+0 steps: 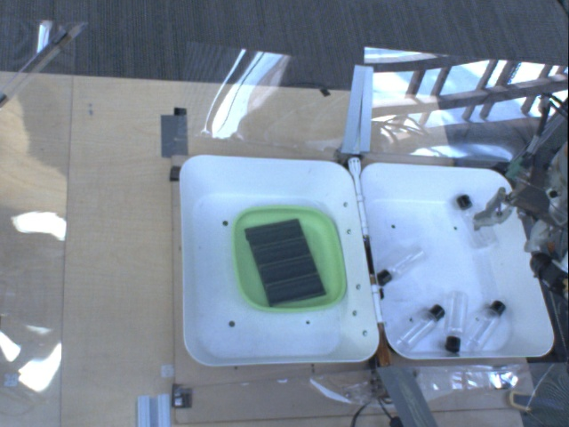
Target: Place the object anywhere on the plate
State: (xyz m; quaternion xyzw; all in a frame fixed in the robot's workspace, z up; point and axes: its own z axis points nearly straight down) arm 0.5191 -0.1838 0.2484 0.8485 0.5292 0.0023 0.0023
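Two white bins (267, 172) side by side: dark ridged block (284, 261) on green plate (331, 254) left; vials (444, 314) right. Gripper (494, 208) at two o'clock; grip state undeterminable.

**One camera, set high above the bench**

The scene is seen from one camera only. It is fixed above the bench (107, 238) and is aimed down at a slant, so the far edge of the bench is seen at the top and the dark floor (222, 16) beyond it. The camera is kept far enough back that both white bins are taken in whole: the left bin (204, 327) and the right bin (418, 194) (they are set side by side). The middle of the picture is taken up by them. The arm's side is at the right edge.
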